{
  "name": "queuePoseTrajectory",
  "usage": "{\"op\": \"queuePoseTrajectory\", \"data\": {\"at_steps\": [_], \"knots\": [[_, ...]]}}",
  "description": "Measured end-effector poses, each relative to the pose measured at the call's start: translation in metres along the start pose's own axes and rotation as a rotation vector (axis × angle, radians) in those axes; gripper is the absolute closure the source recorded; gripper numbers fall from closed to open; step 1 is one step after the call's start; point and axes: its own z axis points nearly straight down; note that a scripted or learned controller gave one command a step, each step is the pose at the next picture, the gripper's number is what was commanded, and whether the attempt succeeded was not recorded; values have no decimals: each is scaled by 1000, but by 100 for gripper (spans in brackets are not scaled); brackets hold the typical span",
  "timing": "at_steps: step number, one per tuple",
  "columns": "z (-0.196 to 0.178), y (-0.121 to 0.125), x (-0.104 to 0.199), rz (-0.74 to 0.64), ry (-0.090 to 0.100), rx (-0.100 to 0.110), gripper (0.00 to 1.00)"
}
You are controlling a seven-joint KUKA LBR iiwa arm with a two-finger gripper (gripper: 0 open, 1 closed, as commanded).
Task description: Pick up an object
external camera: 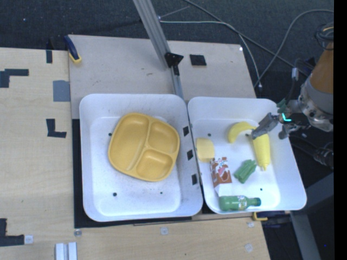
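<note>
We saw the claw point(264, 127) reach in from three o'clock over the right bin point(287, 194), its dark fingers hanging above the bananas — whether they were parted or clenched, we could not tell. A curved banana point(239, 129) lay at the bin's twelve o'clock, a straighter one point(262, 152) just beside it. Toward six o'clock sat a green bottle point(239, 202), a red-and-white packet point(220, 171) and a green piece point(245, 170). The left bin point(92, 145) held a yellow divided plate point(144, 146) at its centre.
</note>
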Motion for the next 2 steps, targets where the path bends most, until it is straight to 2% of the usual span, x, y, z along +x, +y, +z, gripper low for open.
{"op": "queuePoseTrajectory", "data": {"at_steps": [1, 2], "knots": [[-1, 0, 0, 0, 0, -2, 0], [62, -6, 0, 1, 1, 4, 0]]}}
